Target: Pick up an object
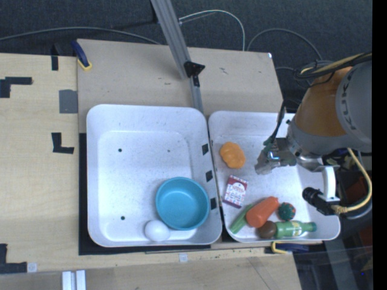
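Your pincer (266,164) hovers in the right bin (254,122), whether spread or closed you cannot tell; nothing is visibly gripped. The orange piece (232,154) lies just beside it, likely your easiest target.

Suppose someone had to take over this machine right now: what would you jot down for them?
Hand: low in the right bin, nothing seen in it.
Right bin: orange piece left of the hand; red-and-white packet, toy carrot, small round toy and green bottle near the front.
Left bin: blue bowl, white ball.
Done: nothing lifted.
Left: pick one; the orange piece looks nearest.
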{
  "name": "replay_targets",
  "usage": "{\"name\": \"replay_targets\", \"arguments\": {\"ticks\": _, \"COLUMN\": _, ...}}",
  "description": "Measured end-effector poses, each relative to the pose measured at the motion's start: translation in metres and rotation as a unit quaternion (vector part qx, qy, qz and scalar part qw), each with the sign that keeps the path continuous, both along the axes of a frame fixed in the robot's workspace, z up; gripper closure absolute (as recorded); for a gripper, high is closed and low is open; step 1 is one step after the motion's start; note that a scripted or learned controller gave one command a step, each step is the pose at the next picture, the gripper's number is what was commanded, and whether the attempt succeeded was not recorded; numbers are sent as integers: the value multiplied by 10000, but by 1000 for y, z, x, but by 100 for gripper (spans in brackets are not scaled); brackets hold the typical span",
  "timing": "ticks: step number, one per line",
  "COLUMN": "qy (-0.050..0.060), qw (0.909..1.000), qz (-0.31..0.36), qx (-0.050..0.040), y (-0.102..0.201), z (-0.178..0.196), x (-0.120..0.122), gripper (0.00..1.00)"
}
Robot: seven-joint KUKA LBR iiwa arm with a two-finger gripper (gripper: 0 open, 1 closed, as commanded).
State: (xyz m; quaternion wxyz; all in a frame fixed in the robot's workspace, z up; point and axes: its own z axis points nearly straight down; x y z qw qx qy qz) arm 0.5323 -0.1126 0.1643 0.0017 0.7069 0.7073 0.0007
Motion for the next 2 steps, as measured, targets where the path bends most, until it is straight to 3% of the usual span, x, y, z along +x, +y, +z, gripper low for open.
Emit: {"name": "replay_targets", "arguments": {"ticks": 2, "qy": -1, "qw": 10000, "qz": 5, "qx": 2, "y": 8, "z": 87, "x": 0, "gripper": 100}}
